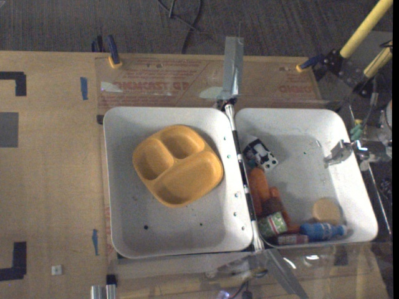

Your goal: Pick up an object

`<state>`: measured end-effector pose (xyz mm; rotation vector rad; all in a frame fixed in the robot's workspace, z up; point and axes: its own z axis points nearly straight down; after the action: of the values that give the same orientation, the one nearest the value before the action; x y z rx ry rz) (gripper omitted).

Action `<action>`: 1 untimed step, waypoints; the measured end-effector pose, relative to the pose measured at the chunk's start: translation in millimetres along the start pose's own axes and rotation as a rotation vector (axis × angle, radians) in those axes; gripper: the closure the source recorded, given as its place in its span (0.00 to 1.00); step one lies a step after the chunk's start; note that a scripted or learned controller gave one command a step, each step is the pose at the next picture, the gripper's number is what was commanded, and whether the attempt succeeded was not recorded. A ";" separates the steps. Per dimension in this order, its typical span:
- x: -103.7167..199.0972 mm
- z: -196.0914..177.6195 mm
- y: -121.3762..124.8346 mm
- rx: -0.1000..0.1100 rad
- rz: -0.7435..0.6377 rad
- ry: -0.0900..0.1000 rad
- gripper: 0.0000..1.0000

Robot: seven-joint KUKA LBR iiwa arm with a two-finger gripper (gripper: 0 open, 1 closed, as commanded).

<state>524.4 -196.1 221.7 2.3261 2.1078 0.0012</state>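
From the camera above the bench, much of the arm was cut off at the right edge, and the gripper (341, 152) showed as a small grey metal shape over the right rim of the right bin (299, 120); whether it was open or closed could not be told, and nothing could be seen in its grasp. The objects lay in that bin, mostly crowded along its left wall and front edge: a black-and-white item (260, 153) too small to identify, an orange carrot-like piece (258, 184), a green can (273, 224) with an unreadable label, a blue bottle (323, 231) on its side, and a tan round disc (326, 210) just behind the bottle. The left bin (124, 229) held a yellow divided plate (177, 165). Both bins sat touching on a tan wooden bench (50, 185) marked with black and blue tape, with dark carpet (75, 11) and cables beyond it.
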 end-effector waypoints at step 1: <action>-1.6 105.4 -40.4 0.004 0.019 0.002 0.00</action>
<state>484.2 -193.9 116.1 2.3489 2.0884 -0.0002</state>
